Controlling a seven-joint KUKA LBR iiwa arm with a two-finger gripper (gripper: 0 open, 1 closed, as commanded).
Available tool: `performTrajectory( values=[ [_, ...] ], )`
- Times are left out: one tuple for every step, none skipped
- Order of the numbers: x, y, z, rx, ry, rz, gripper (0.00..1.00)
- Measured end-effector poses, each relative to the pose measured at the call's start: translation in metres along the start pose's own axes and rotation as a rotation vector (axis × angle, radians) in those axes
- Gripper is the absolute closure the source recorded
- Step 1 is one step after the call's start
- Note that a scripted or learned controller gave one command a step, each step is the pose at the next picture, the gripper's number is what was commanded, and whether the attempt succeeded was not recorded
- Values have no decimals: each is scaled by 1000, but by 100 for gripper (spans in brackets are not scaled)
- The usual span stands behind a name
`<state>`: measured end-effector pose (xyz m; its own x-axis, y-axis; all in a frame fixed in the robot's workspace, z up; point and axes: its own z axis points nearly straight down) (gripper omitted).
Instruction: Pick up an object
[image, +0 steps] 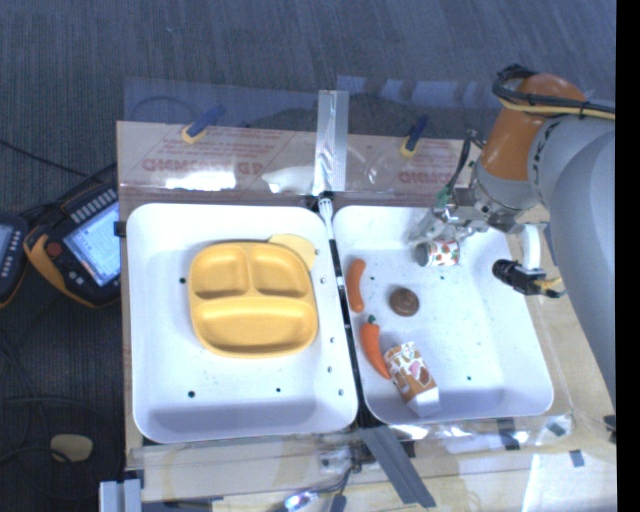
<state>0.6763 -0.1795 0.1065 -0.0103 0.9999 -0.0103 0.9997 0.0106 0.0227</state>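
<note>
risk: the tool (440, 232) sits over the small spotted object (443, 252) near the far wall of the right bin (520, 380); a slightly off-centre closing could nudge the object against the wall or tip it away, and it looks small and rounded enough to slip out.
second risk: with the wall so close, a low descent might scrape the bin rather than settle around the object.
target position: the spotted object lies in the right bin's far part, just below the tool in the view and seemingly touching or nearly touching its tip.
tool state: how far the tool is open cannot be told; nothing is clearly seen gripped.
other candidates: brown round piece (404, 301) near the bin's middle; sausage (355, 284) and carrot (373, 346) along the left wall; patterned carton (411, 373) at the near side, all apart from the tool.
left bin (150, 400): holds a yellow divided tray (254, 299).
</note>
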Motion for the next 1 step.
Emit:
performTrajectory(
  values=[
    [37, -34, -116, 22, 9, -97, 100]
  ],
)
